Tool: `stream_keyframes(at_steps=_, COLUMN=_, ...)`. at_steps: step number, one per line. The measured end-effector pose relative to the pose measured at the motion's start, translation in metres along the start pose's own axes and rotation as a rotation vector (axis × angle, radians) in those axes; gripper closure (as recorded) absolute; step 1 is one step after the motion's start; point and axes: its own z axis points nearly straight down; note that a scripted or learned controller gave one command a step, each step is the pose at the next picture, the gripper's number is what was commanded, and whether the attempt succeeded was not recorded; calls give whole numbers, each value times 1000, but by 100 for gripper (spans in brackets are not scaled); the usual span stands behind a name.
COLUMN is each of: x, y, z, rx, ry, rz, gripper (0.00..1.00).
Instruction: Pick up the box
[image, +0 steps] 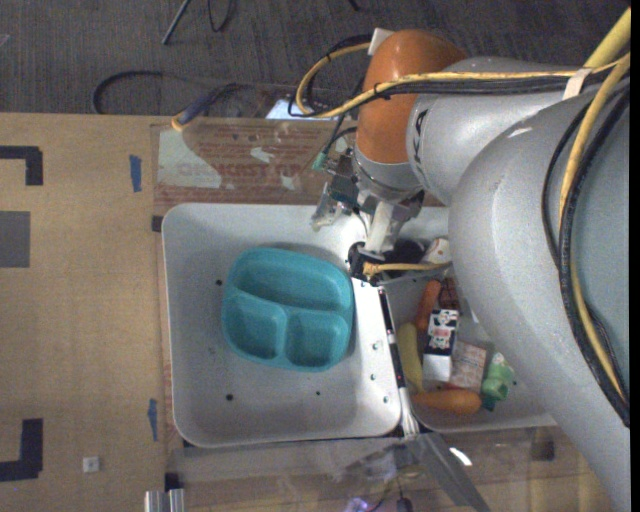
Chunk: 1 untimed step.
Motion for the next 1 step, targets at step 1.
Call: stream_keyframes(at_steps=1, x=-7, y=-16, z=27, rx=-33, ry=-2, rz=204, gripper=0)
